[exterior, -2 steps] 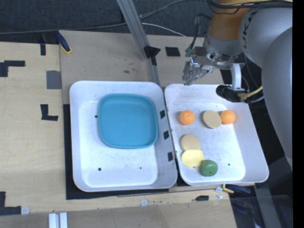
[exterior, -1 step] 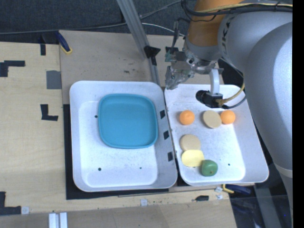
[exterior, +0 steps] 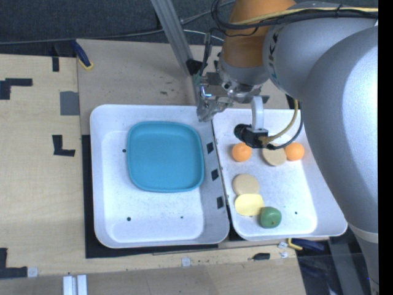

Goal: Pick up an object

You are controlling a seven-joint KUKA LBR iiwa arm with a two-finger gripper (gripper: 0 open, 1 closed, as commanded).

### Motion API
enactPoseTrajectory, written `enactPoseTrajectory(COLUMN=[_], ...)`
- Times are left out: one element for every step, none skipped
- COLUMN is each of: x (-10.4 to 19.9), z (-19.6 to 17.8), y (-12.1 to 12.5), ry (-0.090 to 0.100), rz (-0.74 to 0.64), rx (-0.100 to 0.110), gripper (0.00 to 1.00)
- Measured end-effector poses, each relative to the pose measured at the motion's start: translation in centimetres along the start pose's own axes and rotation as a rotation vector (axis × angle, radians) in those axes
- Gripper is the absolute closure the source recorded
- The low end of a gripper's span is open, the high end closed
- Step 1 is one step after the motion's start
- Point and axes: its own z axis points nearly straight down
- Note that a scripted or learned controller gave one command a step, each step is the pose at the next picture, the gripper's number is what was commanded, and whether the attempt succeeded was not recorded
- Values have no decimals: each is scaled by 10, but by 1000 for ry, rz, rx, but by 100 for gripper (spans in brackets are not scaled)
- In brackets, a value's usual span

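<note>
My gripper [exterior: 209, 110] hangs over the far edge where the two bins meet, above the top right corner of the blue plate [exterior: 164, 155]. Nothing shows in it. The right bin [exterior: 319, 217] holds an orange ball [exterior: 241, 152], a second orange ball [exterior: 295, 151], a beige disc [exterior: 274, 158], a tan round piece [exterior: 245, 183], a yellow piece [exterior: 249, 204] and a green ball [exterior: 269, 217]. The nearest of these, the first orange ball, lies a short way to the front right of the gripper.
The left bin [exterior: 110, 226] carries the blue plate in its far half. The arm's large grey body covers the right bin's far right side. A slanted metal pole [exterior: 175, 29] rises behind the bins. The divider between the bins bears small black clips [exterior: 215, 174].
</note>
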Motion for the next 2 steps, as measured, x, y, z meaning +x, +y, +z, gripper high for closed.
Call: enactPoseTrajectory(x=[48, 45], z=[-3, -2], y=[-12, -11], ry=[0, -1], rz=[0, 4], rx=[0, 0], gripper=[100, 0])
